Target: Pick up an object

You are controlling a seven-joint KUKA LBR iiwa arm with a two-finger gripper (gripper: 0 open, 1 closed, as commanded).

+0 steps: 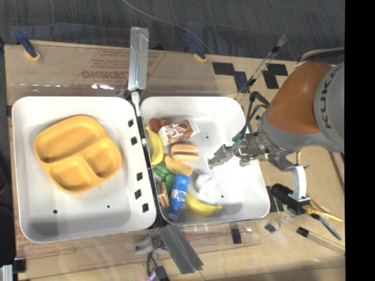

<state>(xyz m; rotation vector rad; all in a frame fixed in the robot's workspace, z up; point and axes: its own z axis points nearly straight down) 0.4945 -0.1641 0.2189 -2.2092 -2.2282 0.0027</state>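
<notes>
With its fingers apart and holding nothing, the tool (221, 156) hovers at three o'clock of the toy hot dog (184, 152) in the right bin (255, 186), likely light, rigid, slick plastic, best pinched across its middle.

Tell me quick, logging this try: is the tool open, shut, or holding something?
Tool: over the right bin, nothing seen in it; open or shut cannot be told.

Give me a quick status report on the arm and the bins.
Gripper over the right bin, nothing seen between its fingers. Toy food piled along that bin's left side: hot dog, banana, blue bottle. Yellow tray in left bin.
</notes>
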